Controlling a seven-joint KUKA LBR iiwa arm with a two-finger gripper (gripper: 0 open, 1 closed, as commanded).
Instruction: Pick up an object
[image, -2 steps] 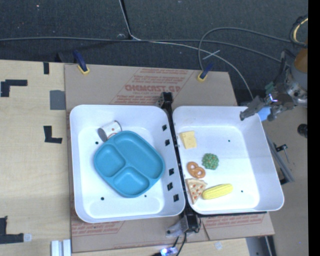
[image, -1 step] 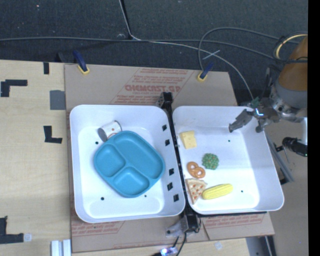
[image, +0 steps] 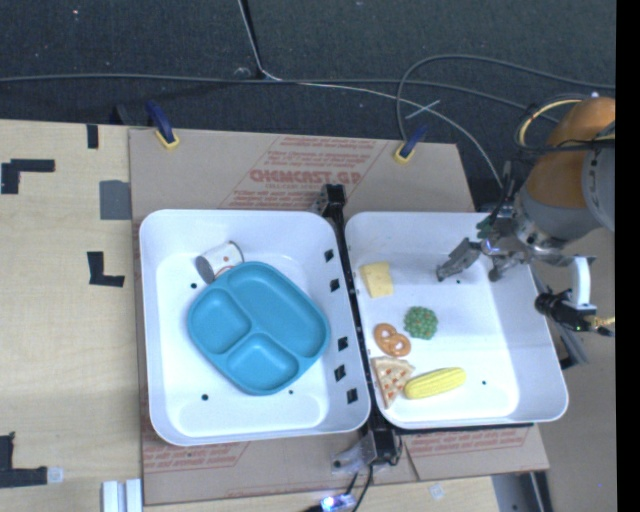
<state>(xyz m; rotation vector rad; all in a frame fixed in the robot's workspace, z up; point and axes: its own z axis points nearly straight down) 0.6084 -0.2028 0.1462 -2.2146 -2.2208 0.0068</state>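
Jaws (image: 470, 262) apart and holding nothing, poised over right bin (image: 520, 320) far side, presumably for descent toward cheese wedge (image: 377, 280), broccoli (image: 421, 322), pretzel (image: 392, 340) lying left and nearer.

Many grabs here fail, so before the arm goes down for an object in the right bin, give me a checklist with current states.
1. Targets present in the right bin: cheese, broccoli, pretzel, pizza slice, corn: ok.
2. Gripper carries nothing: ok.
3. Gripper above a target: not ok, it sits over bare bin floor, right of the cheese.
4. Broccoli stands apart from its neighbours: ok.
5. Corn and pizza slice separated: not ok, they touch.
6. Height above the bin floor: cannot tell.
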